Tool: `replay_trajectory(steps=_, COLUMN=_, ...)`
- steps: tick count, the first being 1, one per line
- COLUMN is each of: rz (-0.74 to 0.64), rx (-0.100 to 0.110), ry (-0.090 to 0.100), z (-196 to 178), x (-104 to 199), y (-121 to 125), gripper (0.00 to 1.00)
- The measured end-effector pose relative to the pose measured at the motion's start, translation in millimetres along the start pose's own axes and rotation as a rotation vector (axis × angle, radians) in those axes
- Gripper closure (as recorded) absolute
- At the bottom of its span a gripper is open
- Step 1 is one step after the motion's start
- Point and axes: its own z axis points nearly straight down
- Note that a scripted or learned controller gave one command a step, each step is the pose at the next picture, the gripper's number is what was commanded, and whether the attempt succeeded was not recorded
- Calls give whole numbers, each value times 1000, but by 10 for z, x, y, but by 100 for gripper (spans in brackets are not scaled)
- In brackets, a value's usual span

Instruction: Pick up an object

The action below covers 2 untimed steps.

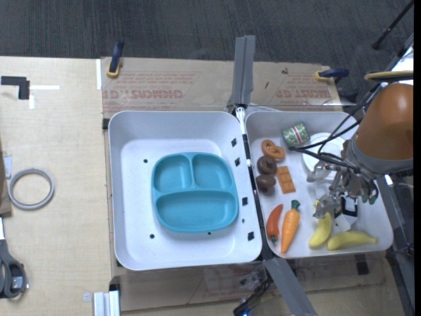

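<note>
Jaws (335, 199) low in the right bin (381, 242), over the bananas (332, 232); spread or pressed, cannot tell. Best bet: drop straight onto the nearer banana just below, pinch across its width. Carrot (289, 226) and chili (274, 220) off to the left. Cables crowd the wrist. Blue plate (195, 193) far left.

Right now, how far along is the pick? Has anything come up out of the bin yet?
Done: the gripper is down in the right bin, above the two bananas. In hand: nothing visibly held; whether it has a grasp is unclear. The carrot, the chilli and the rest lie on the bin floor. Left: gripping and lifting one object.
</note>
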Motion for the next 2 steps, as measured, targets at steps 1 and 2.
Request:
replay_trajectory(steps=1, rz=-22, rx=-2, ry=7, z=103, x=351, y=393, gripper=0)
replay_trajectory(steps=2, rz=14, rx=-2, ry=7, z=101, x=653, y=589, gripper=0)
